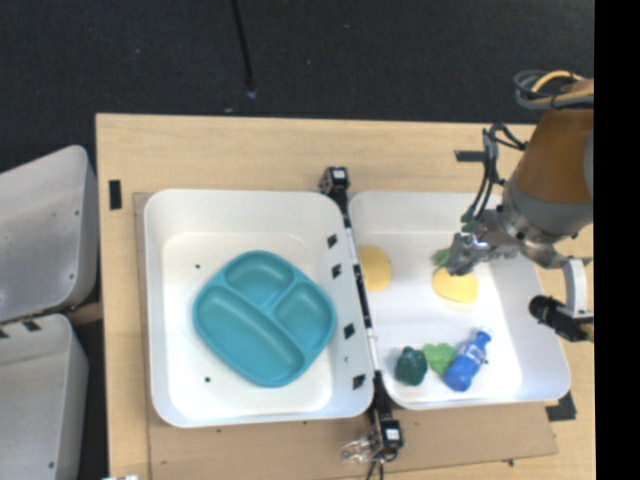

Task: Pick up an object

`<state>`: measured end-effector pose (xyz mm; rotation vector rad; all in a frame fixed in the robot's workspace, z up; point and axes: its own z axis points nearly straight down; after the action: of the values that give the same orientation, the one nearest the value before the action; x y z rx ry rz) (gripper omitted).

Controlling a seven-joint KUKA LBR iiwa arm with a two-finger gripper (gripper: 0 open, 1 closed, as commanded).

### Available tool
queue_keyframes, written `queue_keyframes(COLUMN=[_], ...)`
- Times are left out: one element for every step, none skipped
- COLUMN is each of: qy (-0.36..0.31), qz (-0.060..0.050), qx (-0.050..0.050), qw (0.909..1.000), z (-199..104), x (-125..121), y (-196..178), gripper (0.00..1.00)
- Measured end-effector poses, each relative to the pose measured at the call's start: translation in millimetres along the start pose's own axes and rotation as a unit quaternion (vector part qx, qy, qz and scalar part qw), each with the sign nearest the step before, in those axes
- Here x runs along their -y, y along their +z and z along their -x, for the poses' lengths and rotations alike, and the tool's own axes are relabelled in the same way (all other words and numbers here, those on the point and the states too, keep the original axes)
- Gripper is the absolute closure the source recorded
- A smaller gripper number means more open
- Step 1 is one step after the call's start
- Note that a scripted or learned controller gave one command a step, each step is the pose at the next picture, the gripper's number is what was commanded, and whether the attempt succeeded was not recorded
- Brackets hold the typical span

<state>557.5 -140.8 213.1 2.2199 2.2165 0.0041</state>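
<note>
The gripper (pixel 463 259), finger state impossible to tell, hovers low at a yellow object (pixel 456 287) just beneath it, seemingly approaching; next it needs to descend and close.

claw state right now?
Claw: cannot be told, open or closed. It sits low in the right bin, just above the yellow object; nothing visibly held.
</note>
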Motion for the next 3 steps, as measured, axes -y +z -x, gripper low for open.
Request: queue_keyframes(qy=[-0.004, -0.005, -0.003], qz=[-0.002, -0.001, -0.002], qx=[-0.002, -0.002, -0.001], qw=[1.0, 1.0, 1.0], z=[-47, -102, -151], x=[13, 11, 19], y=[-10, -22, -14], gripper=[1.0, 1.0, 1.0])
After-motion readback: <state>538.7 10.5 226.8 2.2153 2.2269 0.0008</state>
